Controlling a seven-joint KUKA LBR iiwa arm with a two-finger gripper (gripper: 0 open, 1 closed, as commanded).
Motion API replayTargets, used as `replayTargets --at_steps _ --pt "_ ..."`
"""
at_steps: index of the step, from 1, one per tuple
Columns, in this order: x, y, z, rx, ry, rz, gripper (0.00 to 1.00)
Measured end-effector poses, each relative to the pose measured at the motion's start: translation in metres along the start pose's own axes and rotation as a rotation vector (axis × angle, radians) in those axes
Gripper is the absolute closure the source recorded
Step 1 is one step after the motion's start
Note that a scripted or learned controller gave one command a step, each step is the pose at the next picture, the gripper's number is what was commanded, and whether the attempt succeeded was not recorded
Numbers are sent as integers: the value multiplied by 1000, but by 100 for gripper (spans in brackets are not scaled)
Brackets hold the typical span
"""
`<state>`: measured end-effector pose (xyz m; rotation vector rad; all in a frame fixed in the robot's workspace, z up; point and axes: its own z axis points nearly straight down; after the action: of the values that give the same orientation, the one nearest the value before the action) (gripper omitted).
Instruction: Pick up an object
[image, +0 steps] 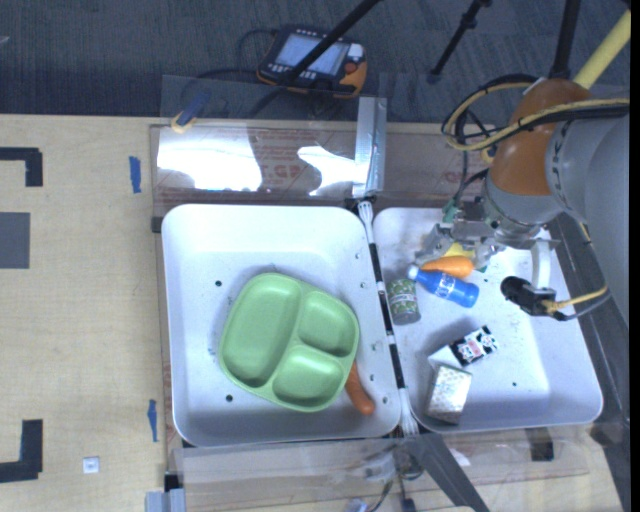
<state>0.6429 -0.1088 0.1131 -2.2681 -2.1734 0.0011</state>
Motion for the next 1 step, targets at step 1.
replayTargets --at_steps 1 --pt "6 5 28 -2 -1 -20 0"
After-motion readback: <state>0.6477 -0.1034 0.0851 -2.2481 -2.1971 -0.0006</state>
